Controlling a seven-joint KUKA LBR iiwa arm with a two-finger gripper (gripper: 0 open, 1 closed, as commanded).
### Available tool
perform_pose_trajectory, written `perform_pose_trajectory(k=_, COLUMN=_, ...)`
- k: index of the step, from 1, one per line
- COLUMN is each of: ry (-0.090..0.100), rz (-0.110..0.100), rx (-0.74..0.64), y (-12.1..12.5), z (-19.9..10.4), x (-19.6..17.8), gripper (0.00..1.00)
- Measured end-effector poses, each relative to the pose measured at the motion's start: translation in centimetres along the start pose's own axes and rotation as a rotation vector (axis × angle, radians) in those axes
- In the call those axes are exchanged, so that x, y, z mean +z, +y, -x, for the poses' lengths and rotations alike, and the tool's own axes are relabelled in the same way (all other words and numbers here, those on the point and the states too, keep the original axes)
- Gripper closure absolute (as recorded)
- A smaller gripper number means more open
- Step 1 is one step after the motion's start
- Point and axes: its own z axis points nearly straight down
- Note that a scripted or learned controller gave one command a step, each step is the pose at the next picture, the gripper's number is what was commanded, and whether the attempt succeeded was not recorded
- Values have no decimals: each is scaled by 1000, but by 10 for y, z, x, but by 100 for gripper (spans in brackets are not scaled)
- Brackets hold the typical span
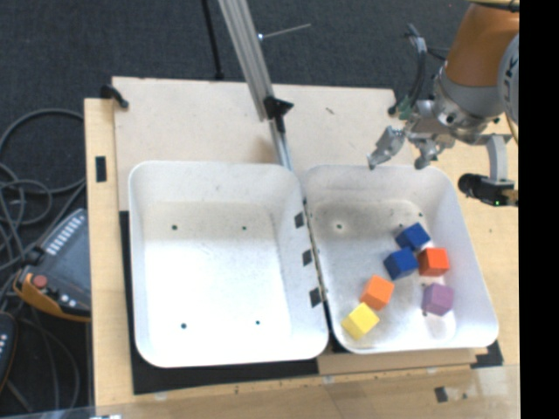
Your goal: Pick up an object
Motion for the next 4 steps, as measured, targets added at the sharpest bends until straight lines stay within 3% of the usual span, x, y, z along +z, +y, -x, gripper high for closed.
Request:
perform_pose_trajectory(k=1, ry=1, rz=-7, rx=9, y=-33, z=40, x=140, gripper=0)
perform_pose_trajectory(k=2, ry=1, rz=0, rx=7, y=-74, z=40, x=169, gripper=0)
perform_pose_trajectory(k=3, ry=3, rz=1, rx=3, y=-107, z=-7, x=153, gripper=0)
perform_pose_trajectory(k=4, ry=-2, rz=7, rx=9, y=-161, z=0, x=166, gripper=0)
